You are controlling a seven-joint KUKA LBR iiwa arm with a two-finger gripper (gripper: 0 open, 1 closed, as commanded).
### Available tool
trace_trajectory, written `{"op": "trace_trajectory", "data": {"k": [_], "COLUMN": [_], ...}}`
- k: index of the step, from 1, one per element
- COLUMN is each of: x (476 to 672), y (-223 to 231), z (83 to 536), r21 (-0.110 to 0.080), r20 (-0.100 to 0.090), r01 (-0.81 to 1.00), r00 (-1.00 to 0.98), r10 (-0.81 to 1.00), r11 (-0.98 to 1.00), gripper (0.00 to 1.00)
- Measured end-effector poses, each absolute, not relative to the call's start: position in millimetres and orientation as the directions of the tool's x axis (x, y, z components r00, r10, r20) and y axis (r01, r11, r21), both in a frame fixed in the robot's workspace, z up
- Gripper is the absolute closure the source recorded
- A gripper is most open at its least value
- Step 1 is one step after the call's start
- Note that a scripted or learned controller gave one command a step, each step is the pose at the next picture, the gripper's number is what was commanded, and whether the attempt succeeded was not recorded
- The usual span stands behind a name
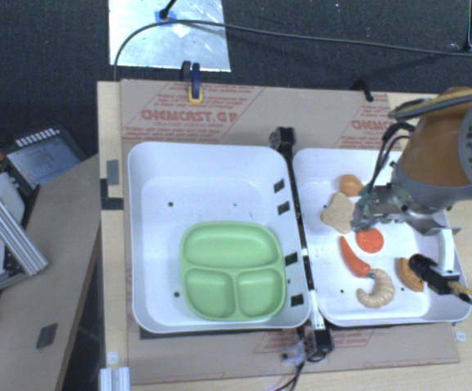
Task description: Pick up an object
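Note:
The right bin (317, 169) holds several small items. An orange round piece (350, 184) lies at the back, with a beige chunk (336, 213) just in front of it. A red disc (371, 241), a red-orange pepper-like piece (353, 257), a pale curled shrimp-like piece (376, 289) and an orange-brown piece (409, 276) lie toward the front. My gripper (365, 213) is low inside this bin, right beside the beige chunk and just above the red disc. The arm hides the bin's right side.
The left bin (150, 218) holds a green three-compartment plate (231, 269) at its front right. A black divider (293, 210) runs between the two bins. Grey equipment (24, 186) stands off the bench at the left.

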State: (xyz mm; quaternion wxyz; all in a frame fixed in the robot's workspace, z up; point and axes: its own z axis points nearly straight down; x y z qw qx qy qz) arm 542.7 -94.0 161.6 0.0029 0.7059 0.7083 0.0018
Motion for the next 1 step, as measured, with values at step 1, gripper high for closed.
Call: {"op": "trace_trajectory", "data": {"k": [1], "x": [547.6], "y": [-89.3], "z": [223.3], "r21": [0.006], "r20": [-0.001], "r01": [1.0], "r00": [-0.004], "r10": [1.0], "r11": [0.004], "gripper": [1.0]}}
